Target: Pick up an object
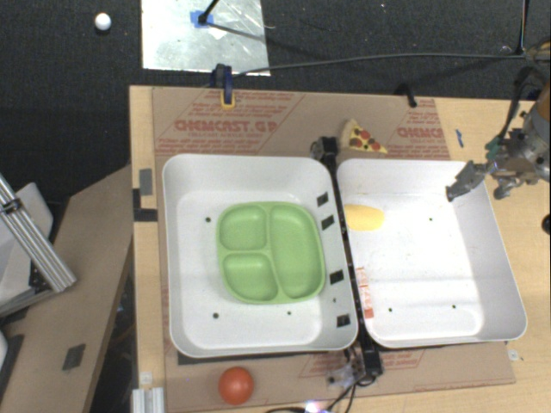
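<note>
Your gripper (484,181) sits with fingers spread, holding nothing, well apart from the yellow object (363,218); it hugs the right bin (482,317) wall, so you'll likely clip that.

A small yellow object (363,218) is seen lying flat on the floor of the right bin (448,317). It is oval and smooth, lemon-yellow, with its long axis running across the bin. It is placed in the far left part of that bin, just beside the wall that the right bin shares with its neighbour, and near the bin's far wall. It is well apart from the bin's right wall and from its near wall. It rests alone, touched by nothing. What kind of object it is cannot be told; only a rounded, slightly flattened shape is shown, a little paler at its left end.
</note>
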### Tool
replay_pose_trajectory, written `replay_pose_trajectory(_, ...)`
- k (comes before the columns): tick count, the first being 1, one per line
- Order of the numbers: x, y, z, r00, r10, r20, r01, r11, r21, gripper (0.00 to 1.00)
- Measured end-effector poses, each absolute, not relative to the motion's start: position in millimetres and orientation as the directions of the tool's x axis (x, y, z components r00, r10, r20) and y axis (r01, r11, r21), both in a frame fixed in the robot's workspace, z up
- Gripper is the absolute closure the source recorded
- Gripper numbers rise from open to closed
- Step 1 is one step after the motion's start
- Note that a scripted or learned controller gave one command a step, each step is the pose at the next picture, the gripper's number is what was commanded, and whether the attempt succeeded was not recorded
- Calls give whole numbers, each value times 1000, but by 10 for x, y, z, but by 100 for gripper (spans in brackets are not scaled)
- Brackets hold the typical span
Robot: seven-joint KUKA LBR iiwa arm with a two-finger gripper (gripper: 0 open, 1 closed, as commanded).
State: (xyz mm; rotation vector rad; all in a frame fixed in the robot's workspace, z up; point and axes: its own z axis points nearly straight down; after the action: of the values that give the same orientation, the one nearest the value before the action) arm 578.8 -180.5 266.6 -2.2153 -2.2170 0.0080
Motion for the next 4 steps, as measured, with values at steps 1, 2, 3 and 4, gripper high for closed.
replay_pose_trajectory(1, 5809, -1800, 2726, -4, 1000, -1, 1000, 4, 2, 0)
replay_pose_trajectory(2, 5803, -1768, 2101, -2, 1000, 1, 1000, 2, -3, 0)
replay_pose_trajectory(3, 5822, -1744, 1684, -2, 1000, 0, 1000, 2, -1, 0)
replay_pose_trajectory(4, 5783, -1695, 1252, -1, 1000, 1, 1000, 1, -1, 0)
